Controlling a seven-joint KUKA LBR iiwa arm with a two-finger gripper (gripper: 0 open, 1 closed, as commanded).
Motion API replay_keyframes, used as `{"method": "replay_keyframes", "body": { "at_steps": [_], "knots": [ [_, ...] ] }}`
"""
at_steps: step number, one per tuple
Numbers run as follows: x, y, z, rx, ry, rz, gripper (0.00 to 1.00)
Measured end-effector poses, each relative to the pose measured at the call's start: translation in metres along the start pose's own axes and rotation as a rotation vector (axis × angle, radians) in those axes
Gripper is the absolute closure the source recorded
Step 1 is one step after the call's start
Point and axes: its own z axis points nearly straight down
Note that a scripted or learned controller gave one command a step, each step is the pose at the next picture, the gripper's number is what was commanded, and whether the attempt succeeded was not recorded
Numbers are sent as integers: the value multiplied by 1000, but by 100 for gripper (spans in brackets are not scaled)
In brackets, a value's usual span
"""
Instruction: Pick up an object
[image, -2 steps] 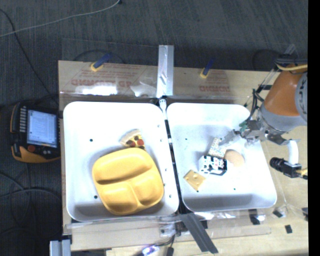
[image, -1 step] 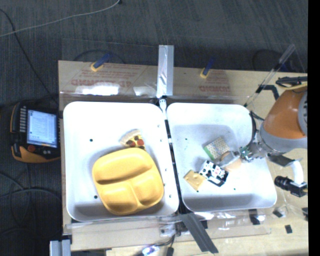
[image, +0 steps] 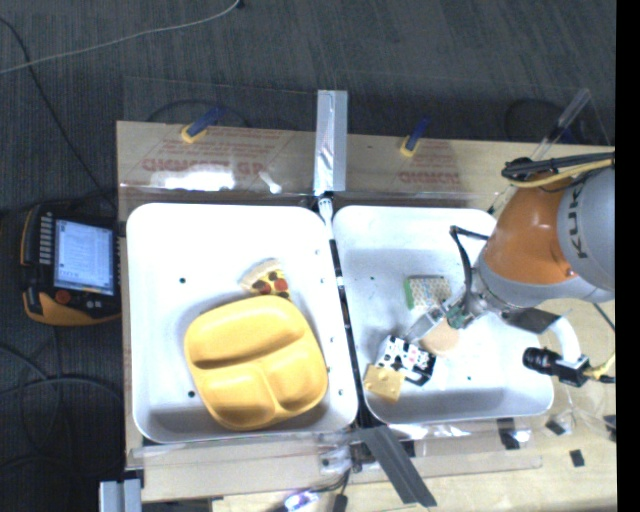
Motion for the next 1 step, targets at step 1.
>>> {"method": "replay_keyframes", "body": {
  "at_steps": [1],
  "knots": [
    [-48,5,-22,15,12,268,0]
  ]
}}
